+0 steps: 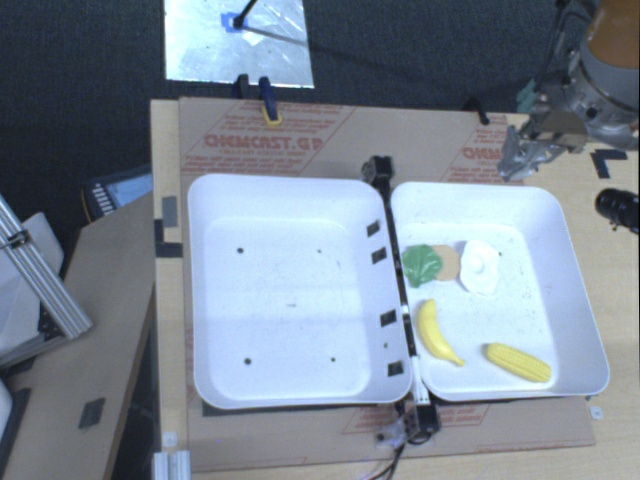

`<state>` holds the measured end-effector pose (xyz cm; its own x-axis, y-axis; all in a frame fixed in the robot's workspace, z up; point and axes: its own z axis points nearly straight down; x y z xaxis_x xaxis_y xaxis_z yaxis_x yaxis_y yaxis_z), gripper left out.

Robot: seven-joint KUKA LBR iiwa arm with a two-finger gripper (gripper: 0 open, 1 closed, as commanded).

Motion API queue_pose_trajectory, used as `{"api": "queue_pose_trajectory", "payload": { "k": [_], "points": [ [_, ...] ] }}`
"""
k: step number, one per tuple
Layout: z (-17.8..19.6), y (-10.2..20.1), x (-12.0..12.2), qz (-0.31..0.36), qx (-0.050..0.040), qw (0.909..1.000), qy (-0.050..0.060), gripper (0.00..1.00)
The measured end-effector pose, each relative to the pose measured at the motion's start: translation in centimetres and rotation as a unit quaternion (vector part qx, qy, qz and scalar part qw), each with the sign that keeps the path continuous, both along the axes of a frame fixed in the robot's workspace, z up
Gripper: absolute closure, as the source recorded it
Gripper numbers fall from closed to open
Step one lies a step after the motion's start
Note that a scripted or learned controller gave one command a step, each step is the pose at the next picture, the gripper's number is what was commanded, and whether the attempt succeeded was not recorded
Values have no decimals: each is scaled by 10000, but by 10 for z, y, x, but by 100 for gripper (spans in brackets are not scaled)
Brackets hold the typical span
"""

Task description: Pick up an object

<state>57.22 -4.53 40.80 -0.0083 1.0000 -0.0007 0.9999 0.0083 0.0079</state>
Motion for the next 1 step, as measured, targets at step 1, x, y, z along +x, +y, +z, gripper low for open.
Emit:
{"api": "queue_pose_trajectory", "payload": {
  "k": [1],
  "points": [
    [59, 62, -60, 12, 19, 10000, -6, 100]
  ]
}}
